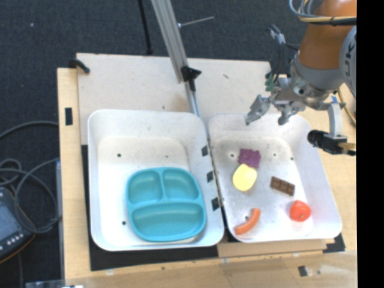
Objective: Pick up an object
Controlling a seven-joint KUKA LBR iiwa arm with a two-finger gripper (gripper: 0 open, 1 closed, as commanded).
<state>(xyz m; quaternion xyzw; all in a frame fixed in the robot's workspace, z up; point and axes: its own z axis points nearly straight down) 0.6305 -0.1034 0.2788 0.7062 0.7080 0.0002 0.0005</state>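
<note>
Tool (267,113) hangs spread open, holding nothing, above right bin (318,161); no readable writing.

Open pincer (268,114) hangs above right bin (321,182).

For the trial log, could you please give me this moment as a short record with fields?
arm: reaches in from the right
tool: open, above the far edge of the right bin, holding nothing
right bin contents: purple piece, yellow piece, brown bar, red piece, orange piece
left bin contents: blue divided plate
</note>
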